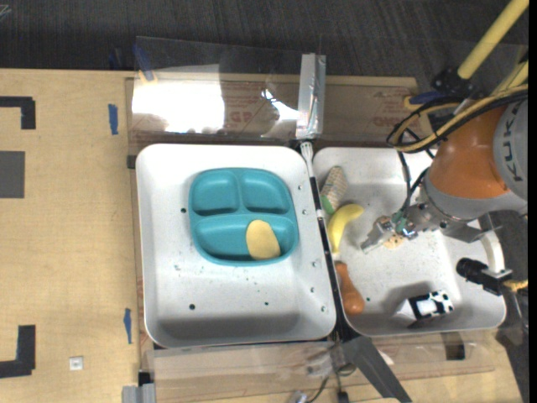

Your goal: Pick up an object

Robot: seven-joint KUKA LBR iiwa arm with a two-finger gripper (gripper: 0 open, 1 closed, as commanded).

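My gripper (375,238) hangs over the middle of the right bin (470,305), reaching in from the right, with nothing seen between its fingers. Just left of it lies a yellow banana (342,222), with a tan ridged object (333,185) behind that. An orange carrot-like piece (348,288) rests along the bin's left wall. A small black and white toy car (431,305) sits near the front right. In the left bin (168,284) a teal divided plate (242,212) holds a yellow lemon-shaped object (263,239) in its front compartment.
A clear plastic sheet and a metal bracket (310,95) stand behind the bins. Yellow and black cables (428,112) loop at the back right. Bare white floor shows in the right bin between the gripper and the toy car.
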